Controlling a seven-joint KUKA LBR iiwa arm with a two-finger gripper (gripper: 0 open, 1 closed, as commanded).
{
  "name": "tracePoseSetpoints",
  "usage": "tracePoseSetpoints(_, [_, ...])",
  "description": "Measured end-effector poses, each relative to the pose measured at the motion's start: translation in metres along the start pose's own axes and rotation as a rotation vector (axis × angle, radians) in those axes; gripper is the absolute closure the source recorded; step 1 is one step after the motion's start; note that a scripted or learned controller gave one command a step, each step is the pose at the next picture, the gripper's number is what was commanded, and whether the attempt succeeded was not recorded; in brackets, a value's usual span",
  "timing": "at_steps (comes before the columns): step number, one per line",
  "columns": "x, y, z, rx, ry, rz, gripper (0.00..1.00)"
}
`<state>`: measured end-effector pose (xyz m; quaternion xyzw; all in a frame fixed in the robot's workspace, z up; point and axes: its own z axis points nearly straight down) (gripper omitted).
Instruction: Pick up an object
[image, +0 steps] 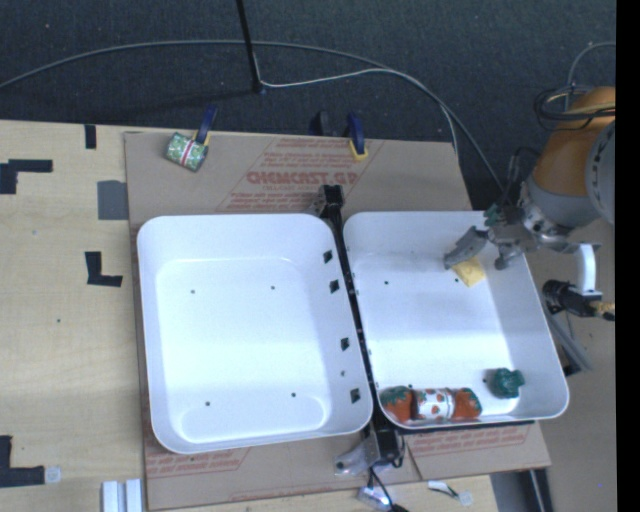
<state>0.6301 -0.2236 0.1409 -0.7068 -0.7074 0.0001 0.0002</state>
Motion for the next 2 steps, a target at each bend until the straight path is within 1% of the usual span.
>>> tracePoseSetpoints(1, [0.000, -0.023, -0.042, -0.001, 0.000, 0.001, 0.00])
tracePoseSetpoints(2, [0.000, -0.025, 0.007, 0.002, 0.000, 0.000, 0.00])
